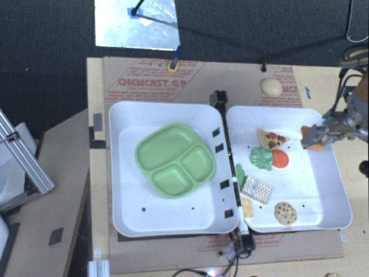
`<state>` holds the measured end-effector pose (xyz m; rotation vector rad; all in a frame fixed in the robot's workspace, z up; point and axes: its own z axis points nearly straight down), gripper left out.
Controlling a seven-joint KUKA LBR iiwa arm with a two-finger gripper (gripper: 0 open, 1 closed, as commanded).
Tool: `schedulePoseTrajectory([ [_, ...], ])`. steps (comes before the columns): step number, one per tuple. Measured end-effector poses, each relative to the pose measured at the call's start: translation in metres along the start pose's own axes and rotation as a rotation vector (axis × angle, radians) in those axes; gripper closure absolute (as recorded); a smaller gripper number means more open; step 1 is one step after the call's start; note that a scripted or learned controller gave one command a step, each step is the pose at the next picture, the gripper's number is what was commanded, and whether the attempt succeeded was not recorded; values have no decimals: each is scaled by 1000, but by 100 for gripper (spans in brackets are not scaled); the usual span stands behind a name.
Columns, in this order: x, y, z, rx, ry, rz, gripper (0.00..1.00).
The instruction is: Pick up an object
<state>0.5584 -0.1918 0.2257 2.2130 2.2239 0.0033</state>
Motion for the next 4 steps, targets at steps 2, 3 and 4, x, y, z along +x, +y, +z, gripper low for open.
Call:
schedulePoseTrajectory([
  [2, 95, 41, 13, 1, 3, -6, 100],
  [3, 146, 52, 13, 2, 4, -5, 100],
  [4, 187, 82, 0, -1, 3, -5, 100],
])
